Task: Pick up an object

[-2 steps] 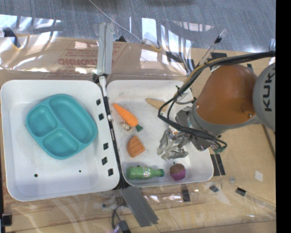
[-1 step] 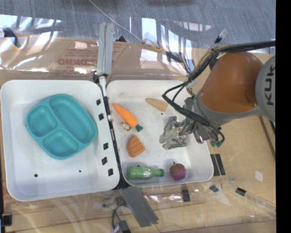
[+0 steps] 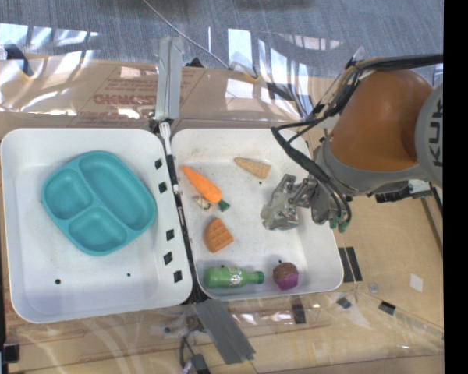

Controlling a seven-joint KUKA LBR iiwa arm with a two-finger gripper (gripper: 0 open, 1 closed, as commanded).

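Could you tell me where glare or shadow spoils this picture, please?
Camera view: glare streaks the clear sheet behind the bins; the left bin shows a faint shadow beside the plate; the gripper is slightly soft; the carrot is sharp.

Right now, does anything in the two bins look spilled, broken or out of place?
Nothing stands out. The teal divided plate lies flat in the left bin. In the right bin, the carrot, cone, orange wedge, green bottle and purple piece lie apart, intact.
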